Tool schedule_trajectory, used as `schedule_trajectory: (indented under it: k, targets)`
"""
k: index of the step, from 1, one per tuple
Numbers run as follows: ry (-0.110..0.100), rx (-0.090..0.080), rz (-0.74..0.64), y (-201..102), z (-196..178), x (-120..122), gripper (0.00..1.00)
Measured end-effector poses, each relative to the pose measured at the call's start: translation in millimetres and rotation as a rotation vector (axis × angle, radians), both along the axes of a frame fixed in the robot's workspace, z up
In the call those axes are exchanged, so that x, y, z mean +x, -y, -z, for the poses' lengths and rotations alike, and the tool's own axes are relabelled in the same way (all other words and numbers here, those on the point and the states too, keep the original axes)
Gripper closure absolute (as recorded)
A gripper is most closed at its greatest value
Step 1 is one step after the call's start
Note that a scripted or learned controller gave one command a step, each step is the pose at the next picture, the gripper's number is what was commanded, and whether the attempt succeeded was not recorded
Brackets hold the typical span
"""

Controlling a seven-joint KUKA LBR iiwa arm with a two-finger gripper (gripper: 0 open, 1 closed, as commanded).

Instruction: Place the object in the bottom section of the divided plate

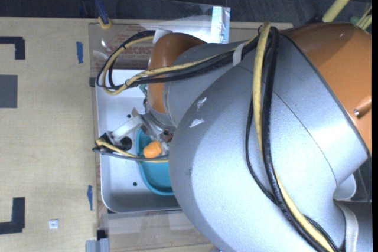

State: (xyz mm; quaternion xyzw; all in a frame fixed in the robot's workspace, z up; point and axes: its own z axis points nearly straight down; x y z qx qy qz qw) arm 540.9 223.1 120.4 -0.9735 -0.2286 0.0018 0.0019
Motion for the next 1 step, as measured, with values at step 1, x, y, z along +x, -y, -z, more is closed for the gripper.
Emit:
schedule_trajectory:
  k: [1]
  targets:
    - [0.007,-0.001,-0.198,1.1,-107.7,67.6,1.0]
